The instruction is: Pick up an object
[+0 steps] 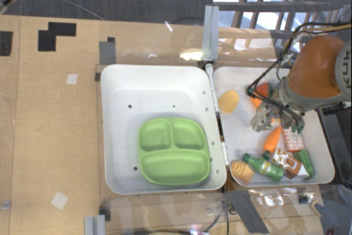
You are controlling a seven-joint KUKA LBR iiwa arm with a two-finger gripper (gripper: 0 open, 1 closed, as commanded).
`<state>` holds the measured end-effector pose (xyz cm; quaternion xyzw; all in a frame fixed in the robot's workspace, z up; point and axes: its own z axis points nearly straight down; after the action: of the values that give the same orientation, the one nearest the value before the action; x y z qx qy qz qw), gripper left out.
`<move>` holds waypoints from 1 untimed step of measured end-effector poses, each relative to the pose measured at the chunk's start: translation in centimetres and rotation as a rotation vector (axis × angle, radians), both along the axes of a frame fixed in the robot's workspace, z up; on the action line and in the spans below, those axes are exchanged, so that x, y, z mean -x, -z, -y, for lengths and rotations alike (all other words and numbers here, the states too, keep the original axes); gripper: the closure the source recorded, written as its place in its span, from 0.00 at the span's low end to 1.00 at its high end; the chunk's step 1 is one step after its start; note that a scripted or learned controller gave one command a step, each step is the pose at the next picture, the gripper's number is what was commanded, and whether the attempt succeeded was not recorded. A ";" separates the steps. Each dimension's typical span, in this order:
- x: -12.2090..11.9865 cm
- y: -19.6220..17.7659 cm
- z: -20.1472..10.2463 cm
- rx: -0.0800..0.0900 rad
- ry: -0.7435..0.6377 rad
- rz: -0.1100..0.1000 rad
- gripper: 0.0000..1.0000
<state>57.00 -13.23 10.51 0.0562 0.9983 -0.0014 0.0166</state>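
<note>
Still unfinished: nothing lifted yet. Left of the right bin (324, 170), a green divided plate (174, 151) in its twin. Inside the right bin, yellow lump (229, 100), carrot (271, 139) and green bottle (264, 167) lying loose under the gripper (265, 118); grip state impossible to tell. Beneath, pale wooden desk (49, 135); beyond, dark carpet.

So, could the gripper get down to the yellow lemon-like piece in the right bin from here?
Probably yes: the yellow piece lies alone on bare bin floor, nothing on or against it, and the gripper is just to its right over the same bin.
</note>
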 end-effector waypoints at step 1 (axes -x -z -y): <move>0.0 0.1 0.0 0.000 0.000 -0.001 0.00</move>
<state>56.96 -13.21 10.44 0.0561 0.9983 -0.0013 0.0159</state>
